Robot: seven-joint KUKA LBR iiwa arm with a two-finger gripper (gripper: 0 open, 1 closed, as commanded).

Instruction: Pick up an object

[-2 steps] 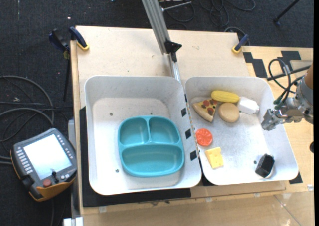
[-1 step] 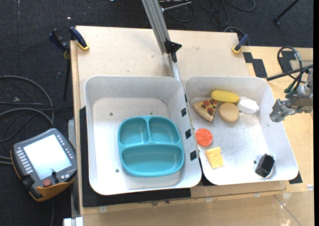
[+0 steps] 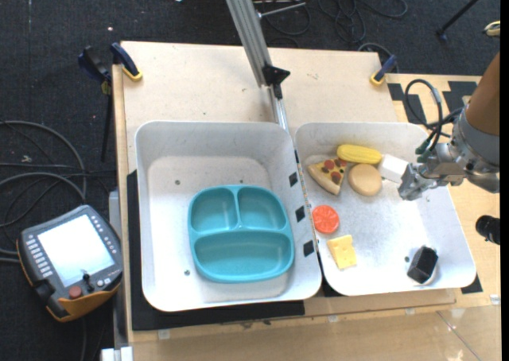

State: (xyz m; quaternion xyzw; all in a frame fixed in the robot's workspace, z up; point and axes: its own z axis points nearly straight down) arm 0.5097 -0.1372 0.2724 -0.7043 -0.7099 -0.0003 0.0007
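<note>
Grey gripper (image 3: 410, 186) seen over right bin (image 3: 445, 228) | beside white block (image 3: 393, 167) | claw state cannot be told | teal tray (image 3: 238, 232) in left bin (image 3: 159, 192)

No legible text, labels, brands, numbers or signs on any object or surface.

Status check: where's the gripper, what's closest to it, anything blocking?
Gripper low over right bin, upper right area. White block beside it, not seen gripped. Banana and round bun crowd the block's left.
</note>
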